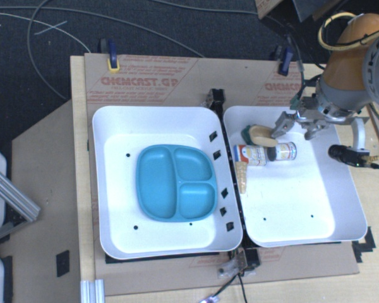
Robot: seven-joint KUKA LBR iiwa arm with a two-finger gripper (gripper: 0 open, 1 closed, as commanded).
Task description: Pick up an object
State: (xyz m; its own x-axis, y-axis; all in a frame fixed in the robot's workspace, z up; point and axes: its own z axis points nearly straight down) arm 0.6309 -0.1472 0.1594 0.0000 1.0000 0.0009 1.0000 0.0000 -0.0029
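The gripper (297,124), fingers spread, is poised over the right bin (316,213); it should be centred on the bottle (265,153) (lying sideways) before closing.

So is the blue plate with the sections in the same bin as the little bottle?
No, the blue divided plastic plate lies in the left white bin, while the small labelled bottle lies in the right white bin.
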